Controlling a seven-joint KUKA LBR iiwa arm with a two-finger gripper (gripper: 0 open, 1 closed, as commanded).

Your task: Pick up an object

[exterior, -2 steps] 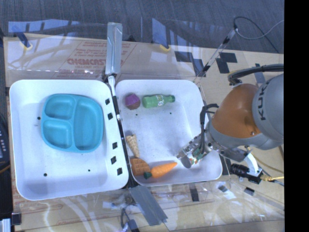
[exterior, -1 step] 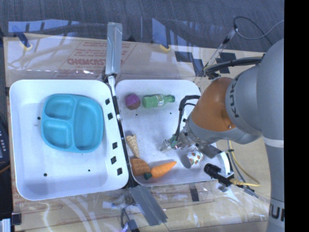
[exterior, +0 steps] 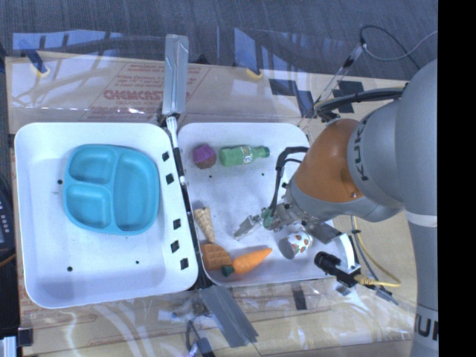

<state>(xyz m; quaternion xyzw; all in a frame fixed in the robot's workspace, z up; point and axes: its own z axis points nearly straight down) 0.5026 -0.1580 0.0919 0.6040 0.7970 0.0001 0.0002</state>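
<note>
My gripper hangs low over the middle of the right bin, pointing left, with the orange-banded wrist just behind it. A white cup with red and green spots lies right beside it, toward the front. An orange carrot and a brown waffle piece rest along the bin's front edge. Left of the gripper lies an ice-cream cone. At the back of the bin are a purple fruit and a green bottle. I see nothing held in the gripper.
The left bin holds a blue divided plate. A black-clipped divider separates the two bins. Cables trail at the right bin's front right corner.
</note>
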